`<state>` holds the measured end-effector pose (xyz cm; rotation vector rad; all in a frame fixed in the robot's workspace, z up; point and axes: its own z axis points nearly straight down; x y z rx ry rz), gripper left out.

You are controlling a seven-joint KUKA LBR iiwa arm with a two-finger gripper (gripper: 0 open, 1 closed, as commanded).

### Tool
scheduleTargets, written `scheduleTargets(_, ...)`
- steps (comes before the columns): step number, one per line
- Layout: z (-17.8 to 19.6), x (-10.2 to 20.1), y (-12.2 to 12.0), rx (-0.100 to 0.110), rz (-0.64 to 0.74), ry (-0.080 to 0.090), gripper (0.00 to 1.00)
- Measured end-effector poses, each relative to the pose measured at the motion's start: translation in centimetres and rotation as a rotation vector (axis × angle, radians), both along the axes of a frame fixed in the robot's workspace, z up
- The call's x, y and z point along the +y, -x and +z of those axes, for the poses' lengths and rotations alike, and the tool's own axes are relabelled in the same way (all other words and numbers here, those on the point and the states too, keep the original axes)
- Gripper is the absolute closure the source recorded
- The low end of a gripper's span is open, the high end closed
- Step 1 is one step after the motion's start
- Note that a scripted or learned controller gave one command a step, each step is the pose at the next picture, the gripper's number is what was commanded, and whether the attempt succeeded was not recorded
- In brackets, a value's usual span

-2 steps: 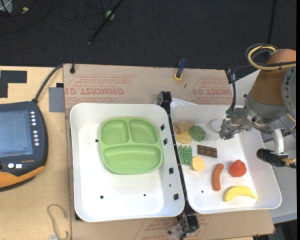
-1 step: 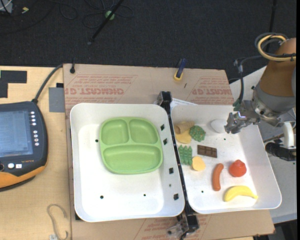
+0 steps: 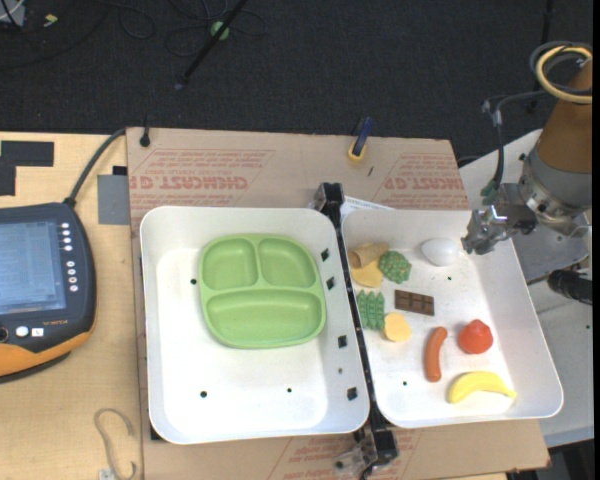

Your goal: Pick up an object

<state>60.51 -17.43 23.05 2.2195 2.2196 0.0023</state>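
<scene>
Reaching in from the right of the frame, the grey arm (image 3: 563, 148) is seen with its orange band at the upper right, and the gripper (image 3: 483, 230) is held over the upper right edge of the right bin (image 3: 525, 298). Whether the gripper is open or closed cannot be told, and nothing is seen between it.

Two white bins are set side by side on the tabletop (image 3: 60, 153). In the left bin (image 3: 170, 368), one green divided plate (image 3: 261, 291) is laid. In the right bin, nine small items are counted: one white egg (image 3: 441, 251) just beside the gripper, one broccoli piece (image 3: 394, 265), one pale yellow piece (image 3: 366, 266) at the upper left, one chocolate bar (image 3: 414, 302), one green ridged piece (image 3: 371, 309), one yellow-orange round piece (image 3: 398, 329), one sausage (image 3: 434, 353), one tomato (image 3: 475, 337) and one banana (image 3: 479, 387) at the lower right.

One tablet controller (image 3: 30, 283) is placed at the left of the frame.
</scene>
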Motion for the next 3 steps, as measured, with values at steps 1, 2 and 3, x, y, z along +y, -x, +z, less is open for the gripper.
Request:
scheduleTargets(1, -1.1, 5.2, 1.4, 0.007, 0.003, -0.004, 1.0)
scheduleTargets(2, -0.2, 9.7, 1.2, 0.005, 0.004, -0.004, 1.0)
scheduleTargets(3, -0.2, 11.3, 1.5, 0.007, 0.002, -0.003, 1.0)
